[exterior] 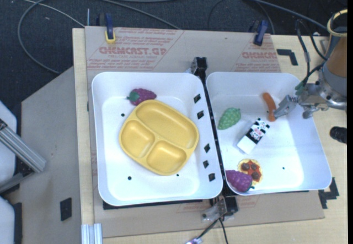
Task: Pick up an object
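Nearest the front edge of the table (149, 212), a purple bunch of plastic grapes (239, 180) is lying in the front left corner of the right shallow white bin (309, 174), touching a small round yellow piece with red and dark spots (250, 168) just behind it. Farther in, a white block patterned in black like a cow (252, 134) is lying tilted near the middle of that bin, and a green leafy plastic vegetable (229, 118) is sitting beside the bin's left wall. In the left shallow white bin (105, 127), a yellow plastic divided plate with three compartments (159, 136) is resting at the centre, turned at a slant. Behind it, near that bin's back wall, a second purple bunch of grapes with a green stem (142, 95) is lying just beside the plate's rim. At the right bin's back right part, the grey arm's jaws (280, 109) are reaching in from the right edge; they are standing close against a small orange carrot-like stick (269, 104), but I cannot tell whether they are clenching it. Two blue clamps (110, 27) are gripping the table's far edge.
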`<state>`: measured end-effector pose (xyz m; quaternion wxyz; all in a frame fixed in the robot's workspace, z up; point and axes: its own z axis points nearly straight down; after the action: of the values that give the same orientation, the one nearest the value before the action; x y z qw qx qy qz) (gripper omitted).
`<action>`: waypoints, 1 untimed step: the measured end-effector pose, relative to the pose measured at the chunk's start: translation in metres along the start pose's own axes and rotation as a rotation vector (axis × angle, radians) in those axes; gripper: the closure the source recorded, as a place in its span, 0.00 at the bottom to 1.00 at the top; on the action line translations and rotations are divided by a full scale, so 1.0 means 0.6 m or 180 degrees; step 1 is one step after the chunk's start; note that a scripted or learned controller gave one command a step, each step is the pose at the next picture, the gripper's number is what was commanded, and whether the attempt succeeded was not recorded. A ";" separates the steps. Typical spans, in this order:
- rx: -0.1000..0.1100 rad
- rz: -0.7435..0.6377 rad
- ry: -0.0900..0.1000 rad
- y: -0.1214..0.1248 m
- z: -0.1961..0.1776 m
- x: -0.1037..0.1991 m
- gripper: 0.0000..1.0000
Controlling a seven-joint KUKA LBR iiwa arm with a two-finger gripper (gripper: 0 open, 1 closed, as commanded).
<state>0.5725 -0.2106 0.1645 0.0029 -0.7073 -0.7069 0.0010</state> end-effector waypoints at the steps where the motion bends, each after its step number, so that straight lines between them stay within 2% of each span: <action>1: -0.0010 0.0001 -0.0004 -0.013 0.076 0.000 0.00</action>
<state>0.5642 -0.2101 0.1189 0.0013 -0.7075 -0.7067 0.0003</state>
